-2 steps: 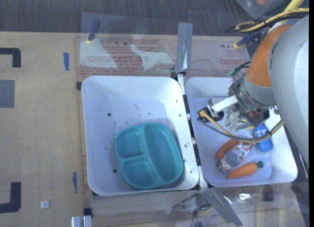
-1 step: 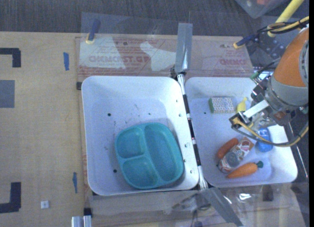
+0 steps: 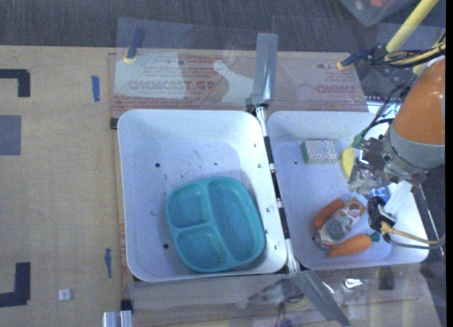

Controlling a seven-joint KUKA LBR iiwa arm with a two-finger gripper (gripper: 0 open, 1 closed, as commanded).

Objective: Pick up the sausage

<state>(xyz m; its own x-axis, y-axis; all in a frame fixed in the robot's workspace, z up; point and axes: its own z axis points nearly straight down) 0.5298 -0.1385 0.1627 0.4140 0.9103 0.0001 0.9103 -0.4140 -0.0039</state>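
The sausage (image 3: pixel 328 213), a short reddish-orange link, lies tilted in the right bin (image 3: pixel 297 177), near its front middle. A small printed packet (image 3: pixel 340 225) touches its right side. My gripper (image 3: pixel 366 179) hangs over the right half of that bin, up and to the right of the sausage and apart from it. I see nothing held in it. The arm's orange band and grey wrist cover the bin's far right side.
An orange carrot (image 3: pixel 350 246) lies at the right bin's front. A green speckled sponge (image 3: pixel 320 151) and a yellow piece (image 3: pixel 347 163) sit toward the back. A teal divided plate (image 3: pixel 214 223) rests in the left bin (image 3: pixel 141 177). Cables trail by the gripper.
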